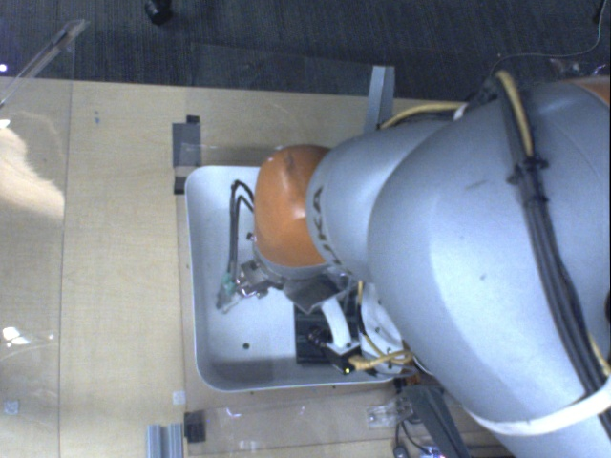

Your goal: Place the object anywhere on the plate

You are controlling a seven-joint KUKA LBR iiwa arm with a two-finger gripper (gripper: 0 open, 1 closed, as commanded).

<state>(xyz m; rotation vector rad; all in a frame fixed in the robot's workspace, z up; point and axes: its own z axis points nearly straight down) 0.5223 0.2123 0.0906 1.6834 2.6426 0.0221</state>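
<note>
Where the shallow white plastic bin point(205, 351) sits: left-centre on the pale wooden bench point(115, 256).
Metal gripper point(237, 286): low over the bin's left floor, probably reaching for a grasp; spread or closed, cannot tell.
Grey arm with orange band point(458, 256): covers the bin's right.
Object: whereabouts cannot be told, possibly beneath the arm.

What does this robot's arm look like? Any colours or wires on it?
The arm is bulky and rounded, smooth grey, with an orange band above the wrist. Black cables and a pale yellow cable run along its shell; thin black wires loop down to a small metallic gripper.
</note>
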